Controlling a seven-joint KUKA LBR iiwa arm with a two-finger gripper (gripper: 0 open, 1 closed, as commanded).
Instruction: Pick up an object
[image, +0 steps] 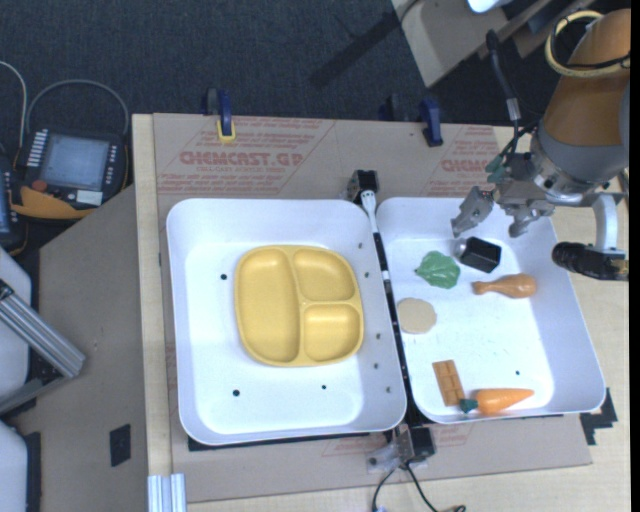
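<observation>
Surface (300, 150): brown board printed with red lettering, two blue clamps at the far edge, dark carpet beyond. Left bin (200, 300): one yellow divided plate (298, 303). Right bin (560, 330): green leafy piece (438, 269), black block (481, 253), drumstick (506, 287), round cracker (416, 316), brown wafer (447, 381), carrot (498, 400). Hand (497, 213): released, fingers spread, grasping nothing, above the bin's far side just beyond the black block. Far left: a handheld control pendant (68, 165).

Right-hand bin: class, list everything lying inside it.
Inside the right bin: a black block, green leafy piece, drumstick, round tan cookie, brown wafer and carrot. The gripper covers part of the bin's far edge.
</observation>
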